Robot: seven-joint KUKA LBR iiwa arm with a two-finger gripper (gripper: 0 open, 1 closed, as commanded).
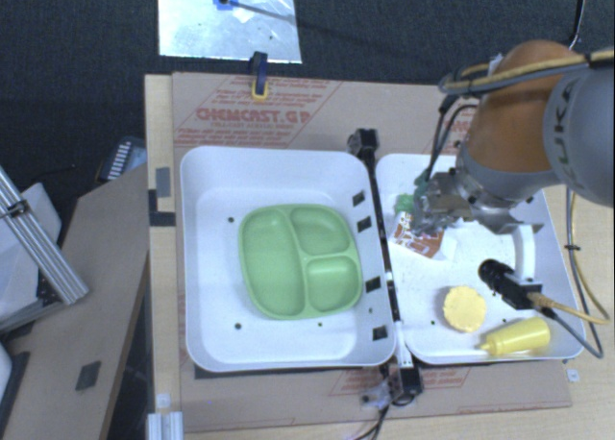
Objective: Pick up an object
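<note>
The arm (581, 131) reaches in from the right, grey and bent steeply downward; its orange band (514, 92) bulges high toward the camera, just above the wrist (495, 179); the wrist points down and to the left; the gripper (434, 209) hangs low at its end, dark, partly hidden beneath the wrist.

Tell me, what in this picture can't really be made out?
- Camera view: the back of the right bin is hidden under the arm.
- Camera view: the printed packet is partly covered by the gripper, and its print is too small to read.
- Camera view: the small green thing beside the gripper is too small and too covered to name.
</note>
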